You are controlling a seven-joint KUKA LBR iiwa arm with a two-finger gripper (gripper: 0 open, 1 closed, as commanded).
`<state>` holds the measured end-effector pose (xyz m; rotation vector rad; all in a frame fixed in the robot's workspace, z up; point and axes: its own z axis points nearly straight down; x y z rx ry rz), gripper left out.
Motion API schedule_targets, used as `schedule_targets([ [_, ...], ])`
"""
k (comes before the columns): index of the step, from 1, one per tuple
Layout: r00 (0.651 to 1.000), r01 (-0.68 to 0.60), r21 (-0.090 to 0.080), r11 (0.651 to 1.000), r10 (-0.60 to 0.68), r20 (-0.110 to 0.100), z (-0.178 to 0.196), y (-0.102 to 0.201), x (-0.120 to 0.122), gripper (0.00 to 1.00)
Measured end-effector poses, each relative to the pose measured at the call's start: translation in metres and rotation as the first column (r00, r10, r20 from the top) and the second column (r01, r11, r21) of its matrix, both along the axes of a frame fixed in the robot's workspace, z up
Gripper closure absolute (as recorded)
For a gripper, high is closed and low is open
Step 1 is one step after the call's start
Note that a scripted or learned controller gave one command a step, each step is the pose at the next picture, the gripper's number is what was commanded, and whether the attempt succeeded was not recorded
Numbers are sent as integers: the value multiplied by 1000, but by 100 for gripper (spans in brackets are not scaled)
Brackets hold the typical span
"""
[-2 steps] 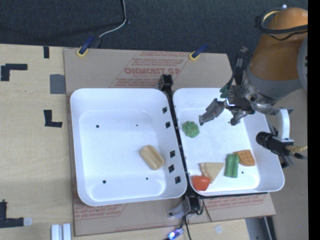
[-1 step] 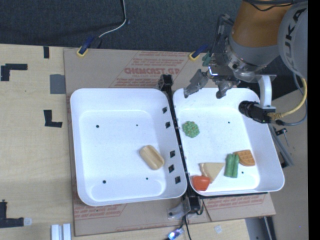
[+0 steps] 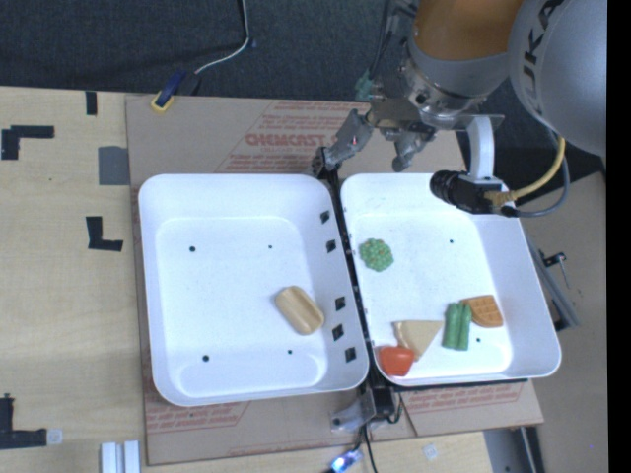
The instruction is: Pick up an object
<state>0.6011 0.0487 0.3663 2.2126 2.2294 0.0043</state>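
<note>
Here, the scene is listed by part.
Task's things: in the right bin, a round, bumpy green piece like a broccoli floret is seen near the picture's centre; a green ridged stick like a pickle, an orange waffle-patterned piece, a pale tan wedge and a red rounded piece are grouped at lower right, the wedge and red piece touching.
Left bin: a smooth tan bread roll is laid at a slant, right of the bin's middle.
Gripper: it is seen in the upper middle, above the far rims of the bins, well apart from every item.
Fingers: two dark prongs are seen splayed apart; nothing is seen between them, and contact with the rim cannot be told.
Arm: an orange band is borne above the wrist, grey casing at upper right.
Materials: both bins are shallow, glossy white, round-cornered, set on a brown cardboard sheet printed in red, upon a pale wooden bench.
</note>
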Motion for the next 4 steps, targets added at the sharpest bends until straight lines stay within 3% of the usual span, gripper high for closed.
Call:
schedule_targets([
  [1,1000,7,-3,1000,-7,-25,-192,10,-71,0],
  [2,1000,-5,6,1000,5,8,-49,88,-112,0],
  [3,1000,0,0,1000,0,-1,-35,142,-90,0],
  [4,1000,4,-6,1000,-4,-13,-145,185,-34,0],
])
